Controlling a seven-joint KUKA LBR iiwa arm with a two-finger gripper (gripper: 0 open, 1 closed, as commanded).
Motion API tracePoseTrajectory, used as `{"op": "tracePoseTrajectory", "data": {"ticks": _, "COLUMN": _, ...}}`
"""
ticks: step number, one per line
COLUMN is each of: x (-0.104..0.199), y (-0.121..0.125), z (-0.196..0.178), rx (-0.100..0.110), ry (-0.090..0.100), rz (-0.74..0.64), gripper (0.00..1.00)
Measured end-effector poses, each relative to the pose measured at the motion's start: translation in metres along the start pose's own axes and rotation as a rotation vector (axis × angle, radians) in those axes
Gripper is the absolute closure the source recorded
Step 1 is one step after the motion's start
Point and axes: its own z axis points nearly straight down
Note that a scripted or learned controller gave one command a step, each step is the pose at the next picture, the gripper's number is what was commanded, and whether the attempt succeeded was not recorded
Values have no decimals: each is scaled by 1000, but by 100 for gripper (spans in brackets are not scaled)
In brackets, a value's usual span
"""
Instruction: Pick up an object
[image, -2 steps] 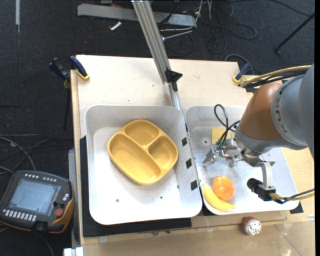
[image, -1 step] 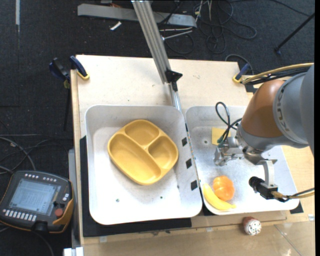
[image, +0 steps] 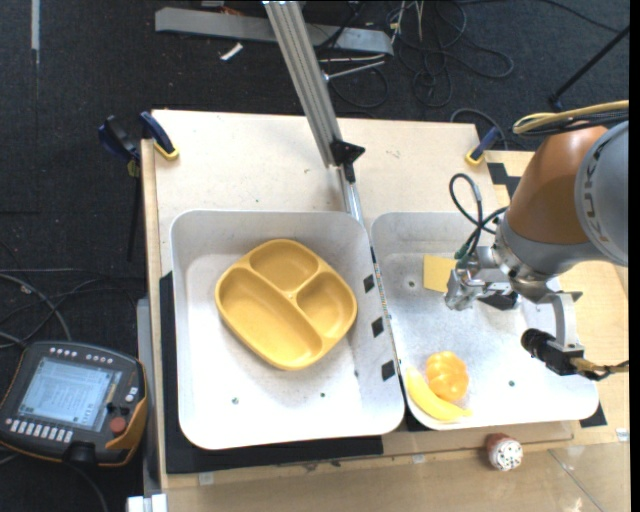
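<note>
Nearest the camera, a small speckled ball (image: 506, 453) lies on the bench just outside the right bin (image: 500, 400). Inside that bin, at its front-left corner, an orange round object (image: 447, 374) rests against a yellow banana (image: 432, 401). Further back the gripper (image: 466, 290) hangs over the bin floor beside a flat yellow piece (image: 437, 272) (whether its jaws are spread or pressed together I cannot tell) — the left bin (image: 200, 400) holds a yellow divided plate (image: 286, 302)
</note>
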Motion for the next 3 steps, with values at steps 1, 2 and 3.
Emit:
{"op": "tracePoseTrajectory", "data": {"ticks": 1, "x": -5, "y": 6, "z": -62, "rx": -1, "ry": 0, "rz": -1, "gripper": 100}}
{"op": "tracePoseTrajectory", "data": {"ticks": 2, "x": -5, "y": 8, "z": -99, "rx": 1, "ry": 0, "rz": -1, "gripper": 100}}
{"op": "tracePoseTrajectory", "data": {"ticks": 3, "x": 53, "y": 2, "z": -83, "rx": 9, "ry": 4, "rz": -6, "gripper": 100}}
